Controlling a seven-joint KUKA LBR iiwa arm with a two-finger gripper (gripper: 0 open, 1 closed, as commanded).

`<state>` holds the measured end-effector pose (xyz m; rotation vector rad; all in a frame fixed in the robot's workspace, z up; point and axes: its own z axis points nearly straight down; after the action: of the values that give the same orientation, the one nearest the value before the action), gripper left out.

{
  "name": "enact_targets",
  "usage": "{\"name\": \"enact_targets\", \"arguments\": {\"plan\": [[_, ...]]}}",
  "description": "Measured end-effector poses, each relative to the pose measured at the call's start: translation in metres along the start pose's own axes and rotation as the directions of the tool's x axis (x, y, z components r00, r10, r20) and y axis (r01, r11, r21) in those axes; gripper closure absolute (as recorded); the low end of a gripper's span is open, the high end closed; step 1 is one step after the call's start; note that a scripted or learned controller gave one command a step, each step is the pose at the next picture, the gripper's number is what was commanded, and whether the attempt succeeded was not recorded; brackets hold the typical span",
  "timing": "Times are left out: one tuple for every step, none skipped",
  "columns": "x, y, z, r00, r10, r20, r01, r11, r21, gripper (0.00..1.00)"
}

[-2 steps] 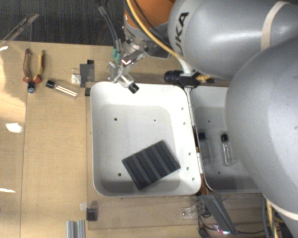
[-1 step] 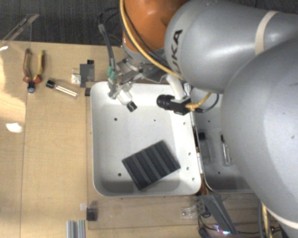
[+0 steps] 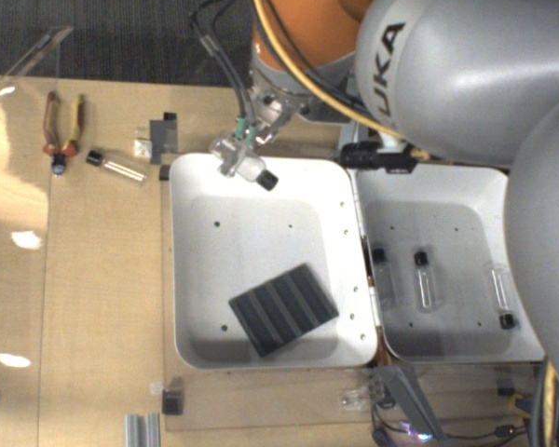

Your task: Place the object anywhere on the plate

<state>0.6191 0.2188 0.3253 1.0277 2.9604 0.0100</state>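
The jaws (image 3: pixel 245 161) pinch a clear vial (image 3: pixel 253 172) with a black cap at the left bin's (image 3: pixel 196 343) twelve o'clock rim, well apart from the dark ribbed plate (image 3: pixel 282 309) at five o'clock, so the carry and drop remain.

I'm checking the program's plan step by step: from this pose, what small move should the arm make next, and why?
Probably carry the vial down toward the ribbed black plate. The gripper sits at the left bin's top edge with the vial apparently between its fingers, while the plate lies at the bin's lower end.
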Motion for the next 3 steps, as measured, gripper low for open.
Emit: {"name": "enact_targets", "arguments": {"plan": [[0.005,0.011,0.04,0.997,-0.074,-0.003,0.074,0.997,0.003,1.0],[-0.006,0.026,0.074,0.832,-0.554,-0.004,0.554,0.832,0.0,1.0],[-0.024,0.041,0.045,0.695,-0.719,0.0,0.719,0.695,-0.002,1.0]]}}
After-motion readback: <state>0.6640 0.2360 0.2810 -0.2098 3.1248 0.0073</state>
